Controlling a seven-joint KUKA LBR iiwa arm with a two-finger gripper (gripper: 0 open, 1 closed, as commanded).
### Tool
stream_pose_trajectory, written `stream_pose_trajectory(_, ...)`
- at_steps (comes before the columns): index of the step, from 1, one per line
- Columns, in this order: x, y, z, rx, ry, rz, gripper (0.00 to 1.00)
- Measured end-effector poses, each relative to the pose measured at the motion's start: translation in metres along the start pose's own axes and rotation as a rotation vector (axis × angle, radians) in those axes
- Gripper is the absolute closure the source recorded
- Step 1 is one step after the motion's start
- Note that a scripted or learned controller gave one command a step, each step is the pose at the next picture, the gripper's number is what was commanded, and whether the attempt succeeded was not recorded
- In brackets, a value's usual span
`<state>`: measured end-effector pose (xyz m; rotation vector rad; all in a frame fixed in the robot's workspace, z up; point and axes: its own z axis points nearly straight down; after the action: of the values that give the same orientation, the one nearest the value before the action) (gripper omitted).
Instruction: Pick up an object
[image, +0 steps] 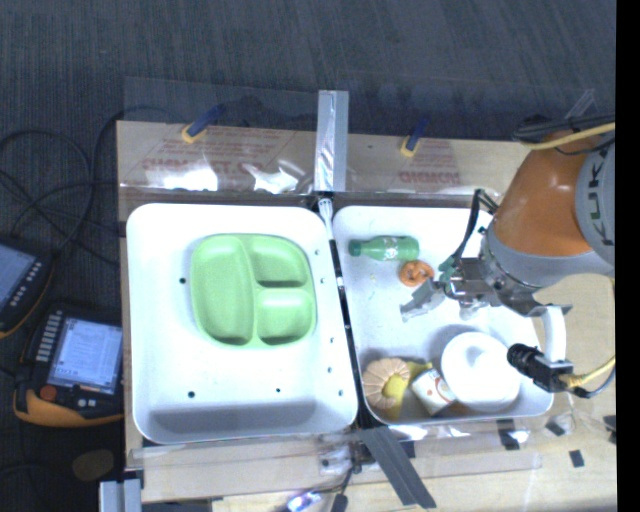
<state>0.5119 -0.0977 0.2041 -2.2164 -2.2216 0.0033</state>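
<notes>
Picking cleanly calls for choosing one isolated item in the right bin (350, 330), not the crowded front corner. Left bin (160, 400): holds a green divided tray (252, 287), nothing else. Right bin: holds a white bowl (478, 370) beside a paper cup (430, 392) and a tan round item (385, 380) along the front; a green bottle (383, 248) lying near the back wall; a small orange item (416, 271) just beside it. Claw (425, 300): hovering near the orange item, grasping nothing visible; open or clenched, cannot tell. Best bet, judged from here: the orange item or the bottle, both apart from neighbours.
</notes>
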Motion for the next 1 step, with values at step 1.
stream_pose_trajectory(1, -0.0773, -0.0284, 0.0376, -0.001, -0.001, -0.121, 0.0)
